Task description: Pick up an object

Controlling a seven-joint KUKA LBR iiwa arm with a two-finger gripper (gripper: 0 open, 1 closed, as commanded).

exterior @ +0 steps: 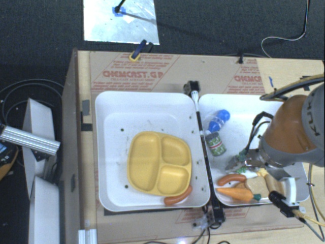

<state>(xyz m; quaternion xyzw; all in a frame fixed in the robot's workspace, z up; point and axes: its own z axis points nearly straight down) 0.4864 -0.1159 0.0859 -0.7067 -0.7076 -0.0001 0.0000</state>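
Orange carrot (237,193) and a sausage (231,178) lie at the near edge of the right bin (238,108), just below and left of the jaws (242,159), which hang low over the bin floor; whether they are wide or narrow I cannot tell. A bottle (215,132) lies just up-left, apart from them.

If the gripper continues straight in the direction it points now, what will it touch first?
The gripper points left and slightly down in the right bin. Probably it meets the bin floor just below the bottle, above the sausage. Depth is unclear from this view.
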